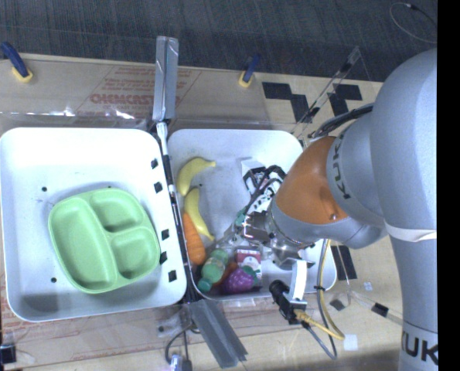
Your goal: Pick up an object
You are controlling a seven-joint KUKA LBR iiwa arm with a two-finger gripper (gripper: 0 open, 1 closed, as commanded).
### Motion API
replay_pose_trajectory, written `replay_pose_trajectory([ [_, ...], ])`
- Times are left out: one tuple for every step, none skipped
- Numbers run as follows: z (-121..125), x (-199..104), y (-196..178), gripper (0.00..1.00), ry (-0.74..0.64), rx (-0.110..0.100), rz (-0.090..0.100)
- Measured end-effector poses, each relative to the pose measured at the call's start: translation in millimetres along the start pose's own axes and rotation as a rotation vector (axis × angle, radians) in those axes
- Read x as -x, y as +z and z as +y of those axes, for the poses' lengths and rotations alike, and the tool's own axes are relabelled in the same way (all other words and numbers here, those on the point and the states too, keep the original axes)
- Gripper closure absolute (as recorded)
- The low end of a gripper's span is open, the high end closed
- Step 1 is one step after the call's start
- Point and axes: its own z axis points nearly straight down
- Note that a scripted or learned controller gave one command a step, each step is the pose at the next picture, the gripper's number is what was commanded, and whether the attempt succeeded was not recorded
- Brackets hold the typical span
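Here the gripper [243, 236] sinks among toy food in the right bin [222, 141], finger state unreadable, beside the left bin [21, 207] on the cardboard-topped bench [75, 83].

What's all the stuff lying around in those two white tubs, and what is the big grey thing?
bins: 2, white, side by side on the bench
tray: 1, green, three compartments, in the left bin
bananas: 2, yellow, left part of the right bin
carrot: 1, orange, below the bananas by the bin's left wall
bottle: 1, green, near the right bin's front edge
grapes: 1 bunch, purple, beside the bottle
clamps: 2, blue, at the bench's back edge
arm: 1, grey with orange band, over the right bin
tool: 1, above the toy food
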Motion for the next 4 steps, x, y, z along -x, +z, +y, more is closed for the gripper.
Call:
replay_pose_trajectory([
  [0.5, 0.0, -6.9, 1.0, -0.006, -0.004, -0.001],
  [0.5, 0.1, -6.9, 0.0, -0.005, -0.003, -0.001],
  [5.3, 30.0, -0.3, 0.0, 0.186, 0.003, 0.0],
  [5.5, 29.7, -7.2, 1.0, 0.183, -0.001, -0.001],
])
